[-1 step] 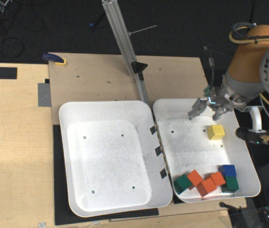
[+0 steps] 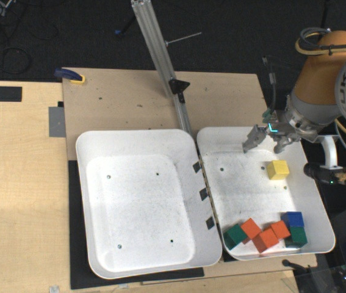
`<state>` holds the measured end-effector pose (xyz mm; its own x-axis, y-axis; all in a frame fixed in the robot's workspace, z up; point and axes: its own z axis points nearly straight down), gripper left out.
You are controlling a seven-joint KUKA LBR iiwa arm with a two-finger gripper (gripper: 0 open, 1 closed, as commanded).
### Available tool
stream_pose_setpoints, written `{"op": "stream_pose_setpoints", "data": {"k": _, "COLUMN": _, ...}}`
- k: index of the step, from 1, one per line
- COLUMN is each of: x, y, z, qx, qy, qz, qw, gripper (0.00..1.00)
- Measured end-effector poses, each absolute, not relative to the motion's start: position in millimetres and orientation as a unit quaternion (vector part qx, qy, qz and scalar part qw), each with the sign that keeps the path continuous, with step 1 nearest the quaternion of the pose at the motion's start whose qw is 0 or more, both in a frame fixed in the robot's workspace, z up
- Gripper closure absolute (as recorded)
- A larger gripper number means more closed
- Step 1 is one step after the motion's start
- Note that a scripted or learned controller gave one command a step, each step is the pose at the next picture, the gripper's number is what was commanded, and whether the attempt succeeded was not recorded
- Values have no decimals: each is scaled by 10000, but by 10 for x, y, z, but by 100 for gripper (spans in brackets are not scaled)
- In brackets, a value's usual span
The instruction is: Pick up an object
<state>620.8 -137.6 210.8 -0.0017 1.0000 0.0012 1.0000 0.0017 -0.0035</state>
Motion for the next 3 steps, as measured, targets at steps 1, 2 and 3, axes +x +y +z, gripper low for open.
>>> {"op": "stream_pose_setpoints", "data": {"k": 1, "x": 6215, "y": -1303, "z": 1477, "qx": -7057, "qy": -7085, "qz": 27, "qw": 41, "gripper": 0}}
{"op": "stream_pose_setpoints", "data": {"k": 2, "x": 6196, "y": -1289, "z": 932, "qx": -7069, "qy": -7072, "qz": 27, "qw": 40, "gripper": 0}}
{"op": "stream_pose_setpoints", "data": {"k": 3, "x": 6210, "y": -1304, "z": 1070, "qx": -7081, "qy": -7062, "qz": 9, "qw": 19, "gripper": 100}}
